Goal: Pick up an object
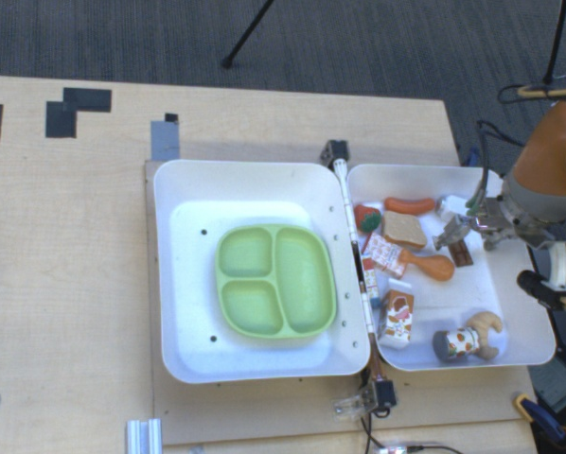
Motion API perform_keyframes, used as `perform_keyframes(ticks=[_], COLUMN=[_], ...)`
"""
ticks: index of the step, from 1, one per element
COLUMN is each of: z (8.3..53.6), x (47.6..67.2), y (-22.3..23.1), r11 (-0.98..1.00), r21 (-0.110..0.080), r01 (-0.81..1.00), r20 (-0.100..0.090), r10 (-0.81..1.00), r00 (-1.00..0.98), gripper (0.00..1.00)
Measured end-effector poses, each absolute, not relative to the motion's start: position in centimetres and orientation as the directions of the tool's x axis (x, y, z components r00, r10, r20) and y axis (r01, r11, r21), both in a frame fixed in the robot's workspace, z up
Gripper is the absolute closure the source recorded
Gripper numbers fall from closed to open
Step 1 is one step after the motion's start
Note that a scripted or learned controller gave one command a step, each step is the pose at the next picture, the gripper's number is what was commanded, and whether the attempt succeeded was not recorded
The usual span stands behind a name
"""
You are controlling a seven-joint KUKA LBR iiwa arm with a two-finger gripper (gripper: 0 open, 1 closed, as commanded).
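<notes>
Toys [417, 253] crowd right bin [520, 348]; end effector [465, 227] low over them, fingers' state unclear; green tray [275, 282] in left bin [184, 253].

The right bin [524, 353] holds a jumble of toy food. At its far side lies a red sausage [411, 205], with a slice of bread [405, 229] just nearer and a red-and-green piece [366, 218] to the left. An orange drumstick [429, 265] lies across the middle beside a small red-and-white packet [382, 253]. Nearer stands a printed carton [397, 318]; a grey can [454, 343] and a tan croissant [486, 323] lie at the near right.
</notes>
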State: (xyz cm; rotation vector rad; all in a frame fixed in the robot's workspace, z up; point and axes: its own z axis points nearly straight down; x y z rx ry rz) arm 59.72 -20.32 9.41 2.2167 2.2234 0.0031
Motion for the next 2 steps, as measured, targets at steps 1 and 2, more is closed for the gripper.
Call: perform_keyframes(ticks=[1,2], z=[10.54,10.53], x=[59.87,59.86], y=[-20.27,-20.27], r11=[0.005,0.005], r21=[0.007,0.007], r01=[1.000,1.000], r20=[-0.001,0.000], r10=[1.000,1.000], r00=[-0.005,-0.005], gripper=[1.00,0.00])
